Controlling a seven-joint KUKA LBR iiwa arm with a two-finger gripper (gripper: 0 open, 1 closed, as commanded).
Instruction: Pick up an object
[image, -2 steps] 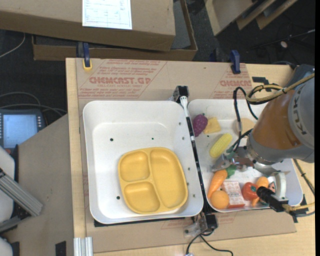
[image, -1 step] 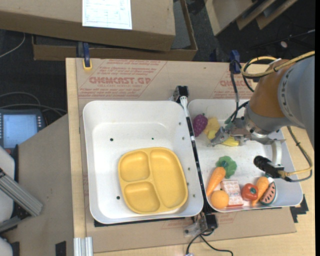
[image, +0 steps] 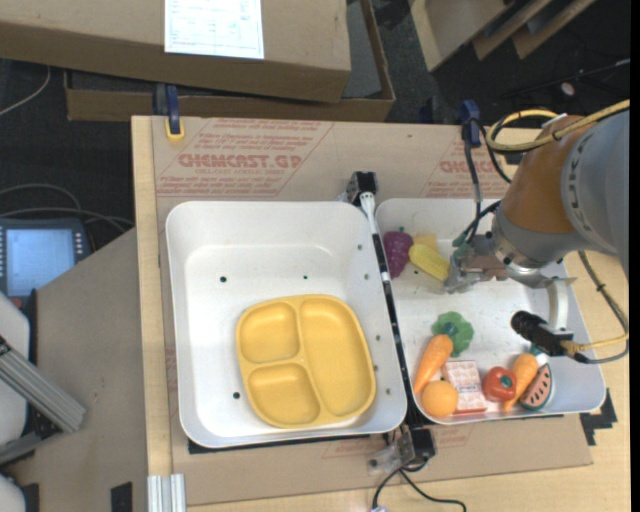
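The right bin holds several toy foods. A purple grape bunch and a yellow piece lie at its far left. Nearer the front are a green broccoli, a long carrot, an orange, a pink-and-white block, a tomato, a small carrot and a watermelon slice. My gripper hangs low over the bin's upper middle, just right of the yellow piece. Nothing shows between its tips.
The left bin carries a yellow divided plate. A black-and-white bar runs along the seam between the bins. The grey and orange arm covers the right bin's far right corner.
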